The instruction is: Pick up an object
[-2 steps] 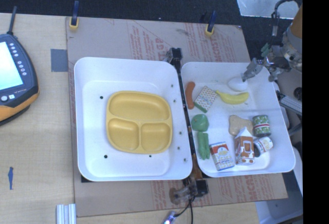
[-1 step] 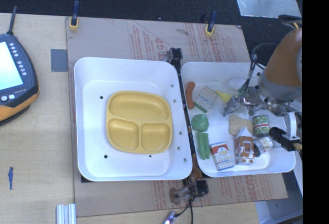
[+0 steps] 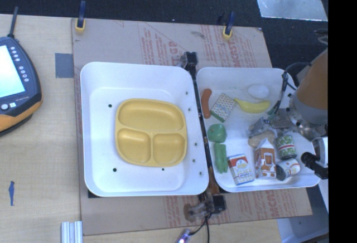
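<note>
My gripper reaches in from the right and hangs low over the middle of the right bin. It sits just above a small tan object and below the yellow banana. An orange-brown carton and a green-labelled can stand just in front of it. Nothing is visibly held. Further left in the same bin lie a red sausage, a checkered box, a round green item, a green cucumber and a red-and-white carton.
The left bin holds a yellow divided plate. A white egg-like item lies at the right bin's back, and a second small can at its front right. A teach pendant rests at the bench's far left.
</note>
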